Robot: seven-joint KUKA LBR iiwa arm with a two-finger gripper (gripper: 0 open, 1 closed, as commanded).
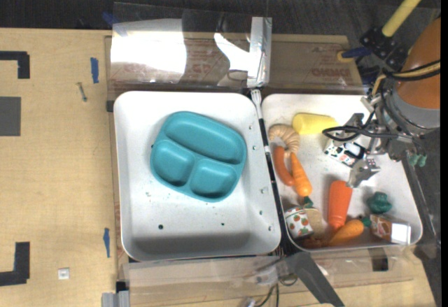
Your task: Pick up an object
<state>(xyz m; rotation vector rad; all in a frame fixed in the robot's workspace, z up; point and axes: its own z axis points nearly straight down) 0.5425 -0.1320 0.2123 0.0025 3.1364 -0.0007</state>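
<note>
The right bin (413, 194) holds several toy foods. A yellow piece (313, 122) lies at its back, with a beige curled piece (283, 134) to its left. A long orange carrot (290, 167) lies along the left wall. A shorter carrot (339, 202) lies near the middle, and an orange piece (348, 231) rests at the front. A small printed carton (299, 222) lies at the front left. A green piece (379, 201) and a small box (388, 229) sit at the front right. My gripper (364, 173) hangs over the bin's right half, just right of the shorter carrot, with nothing seen in it.
The left bin (133, 215) bears a teal divided plate (198, 154). The arm comes in from the upper right, over the right bin's far corner. A clear plastic sheet (182, 50) lies behind the bins. Brown bench surface (49, 159) stretches to the left.
</note>
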